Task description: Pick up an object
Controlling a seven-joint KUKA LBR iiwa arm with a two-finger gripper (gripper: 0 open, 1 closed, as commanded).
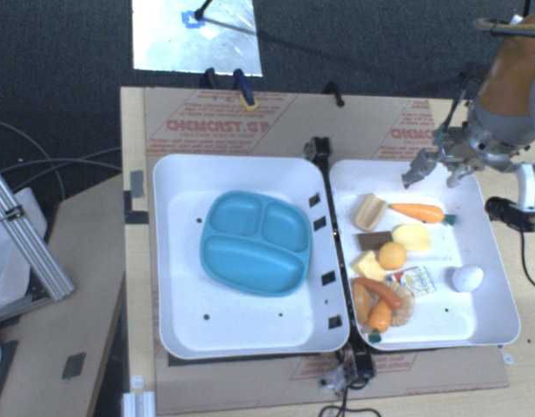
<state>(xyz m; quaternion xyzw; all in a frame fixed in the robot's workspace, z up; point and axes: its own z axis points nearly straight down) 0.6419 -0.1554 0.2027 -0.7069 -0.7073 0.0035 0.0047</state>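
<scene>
My gripper (437, 174) hangs over the far edge of the right bin (489, 315), fingers (414, 174) spread open with nothing between them. Below it in the bin lie a carrot (417, 212), a tan bread piece (369, 211), a brown block (374, 241), a pale yellow potato-like piece (412, 236), an orange ball (392, 255), a white egg (466, 278), a small printed packet (417, 280) and a sausage-like piece (379, 292) in a cluster of orange food toys. The carrot is the item nearest the gripper.
The left bin (176, 320) holds a blue divided plate (256, 241). A black divider with clips (330, 233) runs between the bins. Cardboard (250, 120) lies under both bins, and a metal frame (24, 241) stands at the far left.
</scene>
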